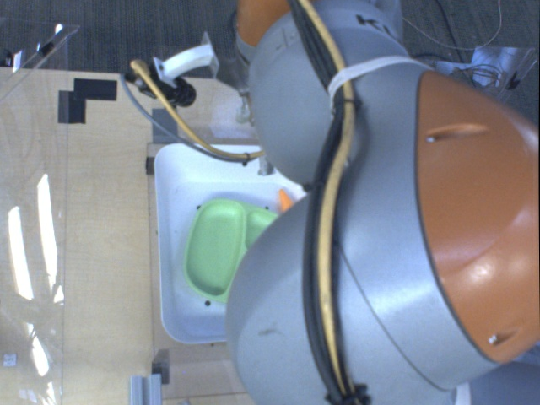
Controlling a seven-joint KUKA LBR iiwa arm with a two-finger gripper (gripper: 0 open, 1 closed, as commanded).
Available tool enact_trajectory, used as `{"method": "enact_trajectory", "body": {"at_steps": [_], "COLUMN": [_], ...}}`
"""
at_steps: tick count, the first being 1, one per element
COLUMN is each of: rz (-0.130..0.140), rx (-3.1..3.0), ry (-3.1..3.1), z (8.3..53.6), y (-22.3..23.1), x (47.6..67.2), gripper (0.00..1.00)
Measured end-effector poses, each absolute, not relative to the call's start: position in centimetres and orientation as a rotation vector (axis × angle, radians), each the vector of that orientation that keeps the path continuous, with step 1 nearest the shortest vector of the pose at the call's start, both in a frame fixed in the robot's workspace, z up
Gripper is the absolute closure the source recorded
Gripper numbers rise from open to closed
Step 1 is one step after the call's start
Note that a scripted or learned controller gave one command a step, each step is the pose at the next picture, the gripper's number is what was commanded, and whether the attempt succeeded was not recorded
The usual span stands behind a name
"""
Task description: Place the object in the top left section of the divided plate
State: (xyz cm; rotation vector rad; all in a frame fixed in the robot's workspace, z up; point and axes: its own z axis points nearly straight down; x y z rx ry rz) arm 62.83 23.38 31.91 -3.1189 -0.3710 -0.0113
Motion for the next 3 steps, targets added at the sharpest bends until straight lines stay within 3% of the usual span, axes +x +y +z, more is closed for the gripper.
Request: {"method": "enact_trajectory", "body": {"at_steps": [1,2,3], "rz": [-0.011,0.000,-0.001], "rx": [-3.119,-2.942,-2.938], "ry": [-0.371,-1.104,-1.114], "z": [31.9,29.7,30.8], "y": [23.4,21.1,21.2], "x": [62.8,61.7,61.7], "gripper": [0.00,0.00,1.00]}}
